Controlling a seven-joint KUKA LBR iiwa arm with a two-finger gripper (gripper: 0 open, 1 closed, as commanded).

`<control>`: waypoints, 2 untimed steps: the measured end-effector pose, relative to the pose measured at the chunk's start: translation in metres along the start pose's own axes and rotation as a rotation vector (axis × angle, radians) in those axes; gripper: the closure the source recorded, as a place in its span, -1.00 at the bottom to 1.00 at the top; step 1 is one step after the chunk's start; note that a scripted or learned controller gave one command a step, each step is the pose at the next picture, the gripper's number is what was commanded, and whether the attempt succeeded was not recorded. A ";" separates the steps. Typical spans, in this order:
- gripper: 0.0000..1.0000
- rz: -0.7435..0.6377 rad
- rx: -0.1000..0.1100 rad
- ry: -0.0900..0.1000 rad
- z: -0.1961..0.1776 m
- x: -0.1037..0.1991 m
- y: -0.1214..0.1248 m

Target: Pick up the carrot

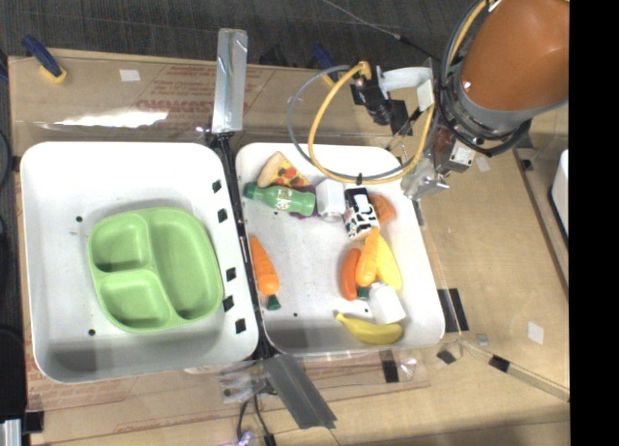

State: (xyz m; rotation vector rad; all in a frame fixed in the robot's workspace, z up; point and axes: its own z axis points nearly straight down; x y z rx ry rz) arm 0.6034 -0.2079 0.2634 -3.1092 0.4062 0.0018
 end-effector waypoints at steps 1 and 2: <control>1.00 -0.064 -0.001 0.007 -0.002 0.035 -0.009; 1.00 -0.063 -0.001 0.008 -0.003 0.050 -0.023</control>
